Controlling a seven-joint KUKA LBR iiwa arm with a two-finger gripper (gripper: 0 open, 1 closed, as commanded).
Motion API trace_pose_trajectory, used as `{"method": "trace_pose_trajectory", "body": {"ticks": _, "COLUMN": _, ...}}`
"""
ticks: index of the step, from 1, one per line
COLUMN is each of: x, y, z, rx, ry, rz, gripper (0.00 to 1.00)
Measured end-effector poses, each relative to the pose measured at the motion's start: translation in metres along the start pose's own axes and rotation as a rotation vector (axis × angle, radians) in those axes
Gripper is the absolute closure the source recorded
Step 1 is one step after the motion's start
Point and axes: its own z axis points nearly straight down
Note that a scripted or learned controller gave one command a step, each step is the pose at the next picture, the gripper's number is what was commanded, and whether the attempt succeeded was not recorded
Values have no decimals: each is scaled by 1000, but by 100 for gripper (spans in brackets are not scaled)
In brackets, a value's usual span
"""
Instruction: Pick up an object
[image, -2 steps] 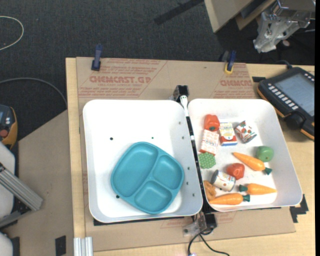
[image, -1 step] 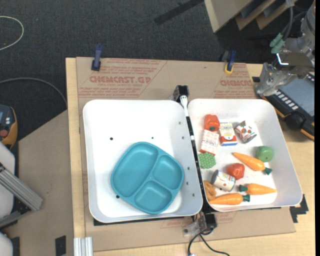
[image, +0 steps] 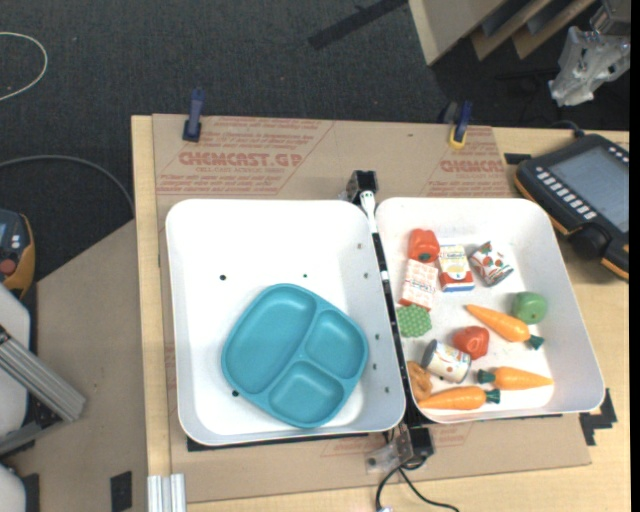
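The right white bin (image: 560, 262) holds several toy foods. A red pepper (image: 423, 243), a small white and red carton (image: 455, 268) and a red and white cube carton (image: 491, 263) lie near its back. Below them are a red and white packet (image: 419, 285), a green dotted disc (image: 413, 320), a green ball (image: 529, 306) and an orange carrot (image: 498, 322). A red tomato (image: 472, 341), a small can (image: 446, 362) and two more carrots (image: 515, 378) (image: 455, 398) sit at the front.
The left white bin (image: 200, 260) holds a teal three-compartment plate (image: 295, 352). A black teach pendant (image: 590, 195) lies right of the bins. Blue (image: 193, 115) and yellow (image: 460, 123) clamps hold the board's far edge. A pale grey metallic shape (image: 590, 60) sits at the top right.
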Motion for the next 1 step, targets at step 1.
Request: {"method": "trace_pose_trajectory", "body": {"ticks": 1, "x": 32, "y": -126, "z": 91, "rx": 15, "ry": 4, "rz": -1, "gripper": 100}}
